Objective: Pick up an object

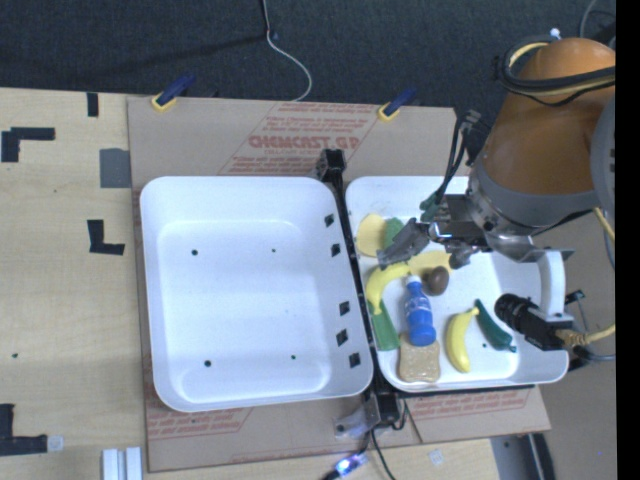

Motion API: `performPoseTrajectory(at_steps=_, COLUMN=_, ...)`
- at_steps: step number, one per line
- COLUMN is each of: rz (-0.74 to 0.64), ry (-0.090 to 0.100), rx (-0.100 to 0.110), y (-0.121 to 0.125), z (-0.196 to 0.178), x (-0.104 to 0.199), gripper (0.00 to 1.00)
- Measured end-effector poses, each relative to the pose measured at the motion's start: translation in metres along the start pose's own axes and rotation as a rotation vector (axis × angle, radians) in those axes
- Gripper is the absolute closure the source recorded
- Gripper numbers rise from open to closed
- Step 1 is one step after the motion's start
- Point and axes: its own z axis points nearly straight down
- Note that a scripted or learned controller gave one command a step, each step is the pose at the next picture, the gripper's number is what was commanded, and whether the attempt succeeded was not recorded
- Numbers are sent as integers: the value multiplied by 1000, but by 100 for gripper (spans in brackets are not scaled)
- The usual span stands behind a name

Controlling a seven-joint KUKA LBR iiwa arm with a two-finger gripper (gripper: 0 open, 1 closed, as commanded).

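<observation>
While the arm (545, 138) reaches in from the right, everything sits in the right bin (530, 373); the left bin (240, 288) is alongside, the two rims touching down the middle. Nearest the camera: a tan sponge (419, 360) at the right bin's front edge, with a small banana (459, 339) just beside it on the right. A dark green piece (493, 326) lies right of that banana, next to a black part (527, 320) of the rig at the bin's right wall. A blue bottle (419, 312) lies lengthwise, its lower end touching the sponge, white cap pointing away. Left of the bottle, a green stick (384, 326) runs along the divider. A bigger banana (385, 278) curves from the stick toward the bin's middle, and a brown round thing (436, 280) sits just right of the bottle cap. Further back, a yellow lump (372, 233) near the divider, with a green item (397, 236) against it. The gripper (418, 238) is low over that back cluster, just above the bigger banana's far end and close to the green item. Can't tell how wide the gripper is, or whether anything's in it: dark parts blur together there. Behind the bins, cardboard (300, 138) with red print, clipped by a blue-yellow clamp (172, 92) and another clamp (397, 102).
</observation>
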Motion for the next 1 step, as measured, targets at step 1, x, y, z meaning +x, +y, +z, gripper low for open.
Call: performPoseTrajectory(at_steps=1, rz=-7, ry=1, rx=24, y=11, z=108, x=83, gripper=0)
